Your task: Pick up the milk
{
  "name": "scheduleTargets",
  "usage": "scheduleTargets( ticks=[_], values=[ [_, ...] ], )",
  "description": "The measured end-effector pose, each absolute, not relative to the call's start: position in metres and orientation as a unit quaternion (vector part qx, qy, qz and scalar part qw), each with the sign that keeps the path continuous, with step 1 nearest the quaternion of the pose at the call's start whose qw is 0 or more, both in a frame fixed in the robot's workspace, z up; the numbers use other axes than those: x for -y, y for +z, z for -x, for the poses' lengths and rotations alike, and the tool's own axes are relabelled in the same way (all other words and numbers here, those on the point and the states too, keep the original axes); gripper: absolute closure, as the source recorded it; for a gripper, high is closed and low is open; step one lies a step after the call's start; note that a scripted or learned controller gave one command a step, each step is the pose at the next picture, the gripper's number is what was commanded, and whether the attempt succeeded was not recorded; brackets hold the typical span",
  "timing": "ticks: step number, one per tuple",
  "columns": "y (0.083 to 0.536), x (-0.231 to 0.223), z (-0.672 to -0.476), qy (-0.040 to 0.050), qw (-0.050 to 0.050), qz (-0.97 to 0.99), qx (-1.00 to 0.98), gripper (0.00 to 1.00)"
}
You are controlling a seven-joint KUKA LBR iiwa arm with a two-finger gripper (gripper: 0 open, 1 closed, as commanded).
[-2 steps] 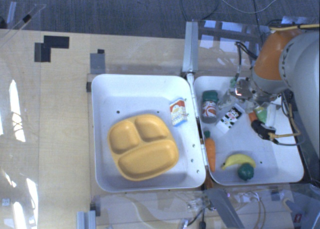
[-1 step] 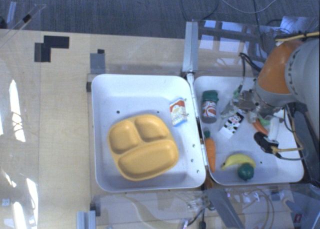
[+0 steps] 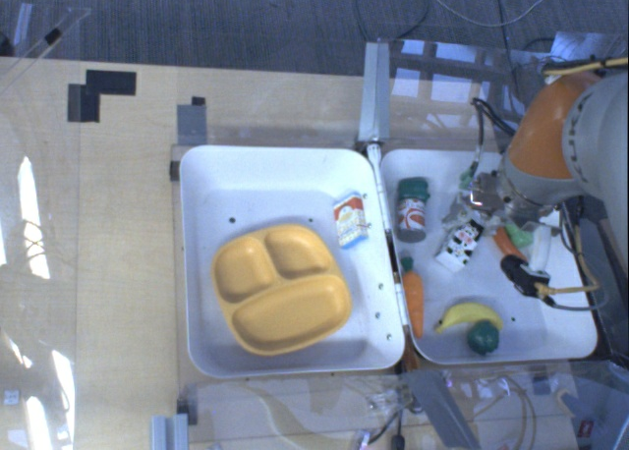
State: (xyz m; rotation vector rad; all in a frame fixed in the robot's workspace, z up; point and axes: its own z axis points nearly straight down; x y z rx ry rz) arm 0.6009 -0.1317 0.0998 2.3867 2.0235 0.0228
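Observation:
A small black-and-white cow-spotted milk carton (image 3: pixel 459 245) lies in the right bin (image 3: pixel 570 340), left of its middle. Just above and to the right of it hangs my gripper (image 3: pixel 480 195), under the grey wrist with the orange band. The carton looks to be resting on the bin floor, apart from the gripper. A second small carton (image 3: pixel 349 220), white with red and blue print, stands in the left bin (image 3: pixel 197 242) against its right wall.
A yellow divided plate (image 3: pixel 283 287) lies in the left bin. The right bin also holds a green-lidded can (image 3: pixel 412 207), a carrot (image 3: pixel 414 303), a banana (image 3: pixel 469 315), a dark green vegetable (image 3: pixel 483 338) and small orange and green items (image 3: pixel 513 238) under the arm.

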Motion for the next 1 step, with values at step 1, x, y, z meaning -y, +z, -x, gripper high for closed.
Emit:
scheduleTargets(
  ticks=[1],
  values=[
    [0.1886,0.0848,-0.5972,0.0016,0.002,-0.784,-0.62,1.0]
  ],
)
